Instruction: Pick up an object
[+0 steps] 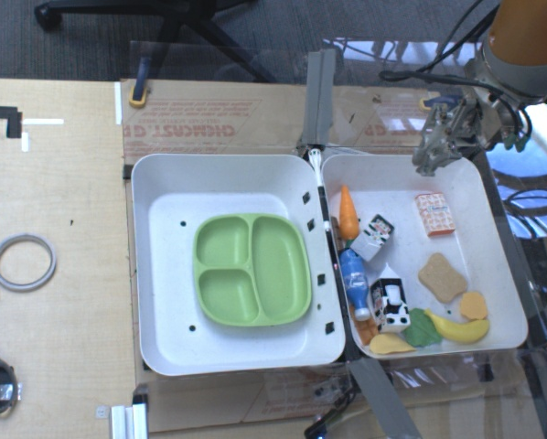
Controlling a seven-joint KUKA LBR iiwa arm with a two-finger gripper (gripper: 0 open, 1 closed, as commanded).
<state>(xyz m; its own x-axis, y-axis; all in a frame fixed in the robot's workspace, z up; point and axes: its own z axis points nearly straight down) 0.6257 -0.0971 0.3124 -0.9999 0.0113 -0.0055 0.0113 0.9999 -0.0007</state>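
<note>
Two bins [155,273] — carrot [348,210], bottle [354,283], banana [456,328]

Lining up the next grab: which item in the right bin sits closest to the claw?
The small pink-and-white carton, lying alone in the bin's upper right, just below the claw; everything else sits lower or further left.

Even, fairly bright overhead light covers the bench, and the 2 white bins [228,176] look clean, not blown out. Shadows are soft: a faint one rings the green tray [253,270] inside the left bin. Right of the right bin, blue-white glare washes over a shiny surface [530,167]. The gripper [435,149] above that bin's far rim looks slightly blurred; elsewhere focus is sharp.
</note>
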